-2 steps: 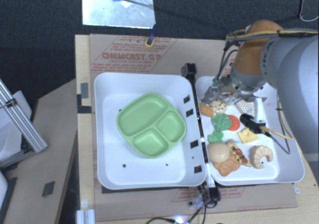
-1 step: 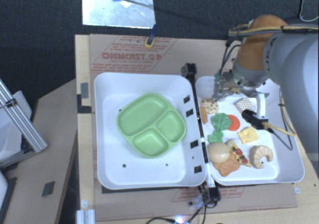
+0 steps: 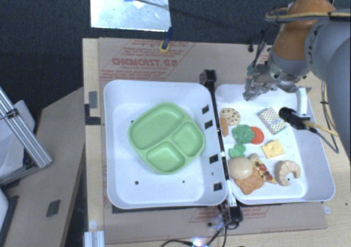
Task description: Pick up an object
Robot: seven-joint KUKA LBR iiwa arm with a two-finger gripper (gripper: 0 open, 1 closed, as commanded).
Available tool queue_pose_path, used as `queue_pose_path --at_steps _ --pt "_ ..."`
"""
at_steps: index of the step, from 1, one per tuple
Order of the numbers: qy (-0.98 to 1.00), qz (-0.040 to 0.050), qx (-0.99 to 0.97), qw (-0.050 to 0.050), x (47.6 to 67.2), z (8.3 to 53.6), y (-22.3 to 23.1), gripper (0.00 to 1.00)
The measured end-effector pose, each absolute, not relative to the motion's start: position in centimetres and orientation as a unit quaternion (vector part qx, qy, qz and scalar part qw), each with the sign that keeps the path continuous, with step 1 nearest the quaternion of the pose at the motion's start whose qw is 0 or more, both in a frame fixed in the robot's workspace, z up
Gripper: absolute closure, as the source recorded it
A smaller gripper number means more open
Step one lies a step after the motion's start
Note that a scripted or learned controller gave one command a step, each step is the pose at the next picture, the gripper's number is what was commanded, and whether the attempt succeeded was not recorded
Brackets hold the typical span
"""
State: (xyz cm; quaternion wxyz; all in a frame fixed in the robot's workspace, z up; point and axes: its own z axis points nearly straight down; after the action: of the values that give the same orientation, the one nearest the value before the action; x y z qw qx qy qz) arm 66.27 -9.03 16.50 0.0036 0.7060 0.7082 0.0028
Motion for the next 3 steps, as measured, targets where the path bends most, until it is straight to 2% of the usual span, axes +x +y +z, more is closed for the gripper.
queue_pose_path --at_steps 1,2,3 --pt "0.709 0.0029 0.705 0.003 66.5 22.0 -9.0 1.0" --pt "0.709 -0.0003 0.705 -0.001 62.0 21.3 -5.8 1.0" --pt "0.71 0.0004 0.705 0.0 58.2 22.3 -3.3 1.0"
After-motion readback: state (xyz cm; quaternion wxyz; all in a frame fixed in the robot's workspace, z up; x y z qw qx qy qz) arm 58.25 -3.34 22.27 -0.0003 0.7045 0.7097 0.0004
